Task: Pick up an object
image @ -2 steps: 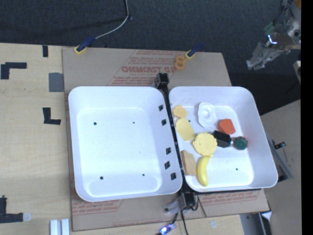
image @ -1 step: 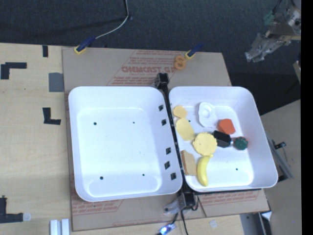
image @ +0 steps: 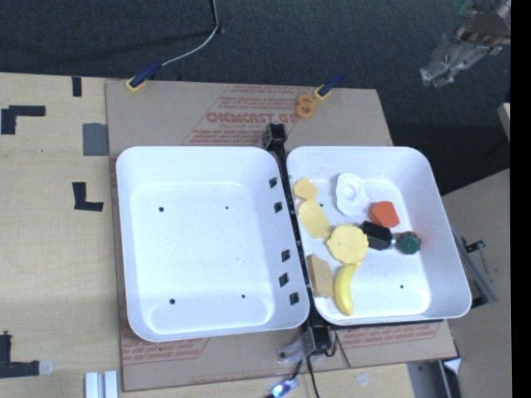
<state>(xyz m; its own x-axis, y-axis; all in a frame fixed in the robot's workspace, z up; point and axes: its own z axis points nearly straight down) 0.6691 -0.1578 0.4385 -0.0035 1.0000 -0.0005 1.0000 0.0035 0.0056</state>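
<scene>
Cardboard (image: pixel 166 114) printed with red lettering lies under two shallow white bins that sit side by side and meet along a dark seam with small black clips. Nearest the camera, at the seam's front end, a clamp and a cable (image: pixel 311 351) stick out from below the bins.

In the right bin (image: pixel 444 255) all the loose objects are gathered toward its left half. Closest to the front lies a banana (image: pixel 343 288), with a tan, bread-like slab (image: pixel 319 274) just beside it against the bin's left wall. Behind the banana sits a yellow ruffled disc (image: pixel 347 244), and touching that disc on its right is a small black piece (image: pixel 376 235). A dark green round item (image: pixel 407 243) lies just to the right of the black piece. Further back come a pale yellow oval (image: pixel 314 219), an orange block (image: pixel 383 214), a white cup-like thing (image: pixel 349 191) and, near the wall, a small yellow-orange lump (image: pixel 305 190). The left bin (image: pixel 199 239) shows its bare white floor with a few dark dots.

Beyond the bins, on the cardboard's far edge, rests a small orange ring (image: pixel 305 104), flanked by two blue-and-yellow clamps. The gripper (image: pixel 441 71) hangs far back at the upper right, over the dark floor and well apart from both bins; it is blurred and partly cut by the frame, so whether it is released or clenched cannot be told. Nothing visible sits between its tips.
</scene>
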